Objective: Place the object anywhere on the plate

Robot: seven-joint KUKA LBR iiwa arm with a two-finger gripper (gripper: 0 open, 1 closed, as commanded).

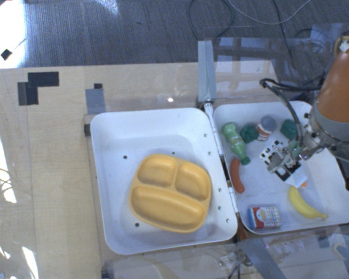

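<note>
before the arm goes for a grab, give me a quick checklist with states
1. Plate sits flat in the left bin: ok.
2. Plate compartments free for a drop: ok.
3. Gripper is over the right bin: ok.
4. Object held between its fingers: cannot tell.
5. Banana lies apart from the carton: ok.
6. Green bottle and sausage have room around them: not ok, close together by the bin wall.
</note>
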